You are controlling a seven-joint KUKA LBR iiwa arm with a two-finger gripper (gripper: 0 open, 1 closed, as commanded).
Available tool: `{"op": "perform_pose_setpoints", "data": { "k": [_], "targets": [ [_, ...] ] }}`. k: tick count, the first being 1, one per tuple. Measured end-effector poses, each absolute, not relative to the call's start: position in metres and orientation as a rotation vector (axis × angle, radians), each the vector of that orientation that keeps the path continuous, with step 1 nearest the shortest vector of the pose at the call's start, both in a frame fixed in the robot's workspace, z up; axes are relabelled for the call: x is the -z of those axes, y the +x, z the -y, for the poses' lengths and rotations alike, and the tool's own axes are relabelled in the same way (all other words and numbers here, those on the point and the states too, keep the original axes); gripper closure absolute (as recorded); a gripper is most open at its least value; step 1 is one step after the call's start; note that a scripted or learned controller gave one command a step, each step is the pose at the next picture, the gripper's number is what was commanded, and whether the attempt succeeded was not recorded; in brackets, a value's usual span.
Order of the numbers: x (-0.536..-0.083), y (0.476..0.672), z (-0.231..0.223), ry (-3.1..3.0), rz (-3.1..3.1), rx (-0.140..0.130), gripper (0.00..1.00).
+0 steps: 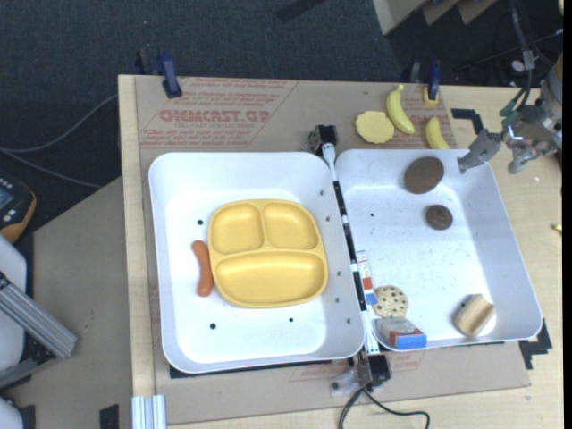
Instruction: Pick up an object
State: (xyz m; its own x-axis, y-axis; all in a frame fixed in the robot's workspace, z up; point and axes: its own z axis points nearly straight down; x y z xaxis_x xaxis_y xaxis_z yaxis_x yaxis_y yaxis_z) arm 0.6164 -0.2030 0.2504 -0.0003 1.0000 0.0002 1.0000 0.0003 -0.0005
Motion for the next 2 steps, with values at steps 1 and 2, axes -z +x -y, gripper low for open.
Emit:
{"op": "perform_pose_setpoints", "data": {
  "k": [1, 2],
  "targets": [
    [-0.084, 0.660, 0.213, -2.205, 2.211, 0.003, 0.00],
    [-0.084, 0.594, 0.197, -2.218, 2.214, -0.004, 0.00]
  ]
}}
